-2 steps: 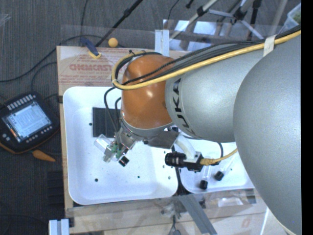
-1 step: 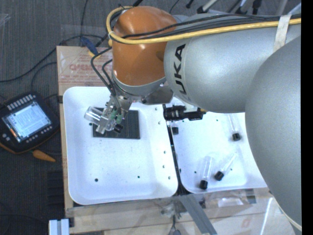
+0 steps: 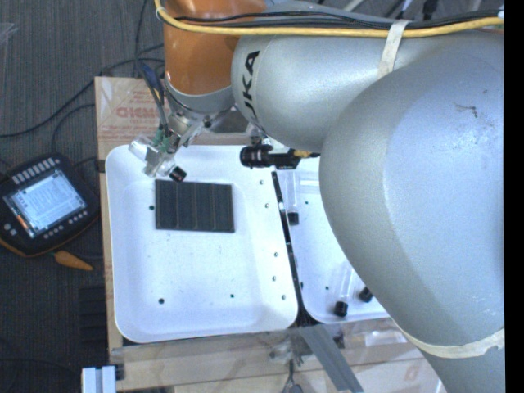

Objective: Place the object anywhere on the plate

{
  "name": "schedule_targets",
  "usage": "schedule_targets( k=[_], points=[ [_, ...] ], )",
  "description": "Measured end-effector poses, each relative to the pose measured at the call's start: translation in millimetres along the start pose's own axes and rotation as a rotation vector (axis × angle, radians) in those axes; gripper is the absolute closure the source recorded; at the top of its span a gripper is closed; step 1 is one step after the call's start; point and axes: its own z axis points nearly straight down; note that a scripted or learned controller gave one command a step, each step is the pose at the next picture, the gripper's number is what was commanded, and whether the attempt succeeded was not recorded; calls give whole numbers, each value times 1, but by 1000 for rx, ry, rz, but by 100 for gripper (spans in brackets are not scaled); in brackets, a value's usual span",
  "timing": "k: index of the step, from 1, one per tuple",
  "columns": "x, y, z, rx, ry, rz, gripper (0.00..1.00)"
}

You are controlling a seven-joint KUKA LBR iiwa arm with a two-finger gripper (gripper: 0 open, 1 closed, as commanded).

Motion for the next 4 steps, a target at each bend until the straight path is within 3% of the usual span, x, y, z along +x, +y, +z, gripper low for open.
schedule_targets(
  k=[4],
  points=[
    [-2, 1, -37, 2, -17, 1, 100]
  ],
)
